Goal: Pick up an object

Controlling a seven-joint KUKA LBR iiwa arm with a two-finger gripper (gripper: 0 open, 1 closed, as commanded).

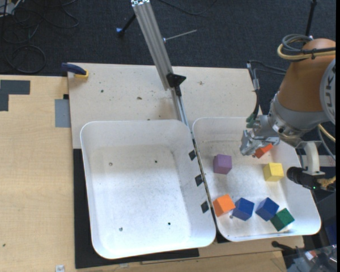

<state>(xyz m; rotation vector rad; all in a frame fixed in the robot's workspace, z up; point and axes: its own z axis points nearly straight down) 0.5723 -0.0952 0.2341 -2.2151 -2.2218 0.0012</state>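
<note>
Hovering low in the right bin [309, 220], the hand [254, 144] pinches a small orange-red block [263, 149] beyond the purple cube [222, 164]; held near its edge, the block could slip free.

Dark carpet floor [56, 16] w/ cables; light wood bench [28, 180].

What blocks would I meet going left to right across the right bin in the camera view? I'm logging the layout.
Orange block → purple block → blue block → second blue block → yellow block → green block. A small red-orange piece sits at the pincer, between the two blue blocks in left-right order.
</note>
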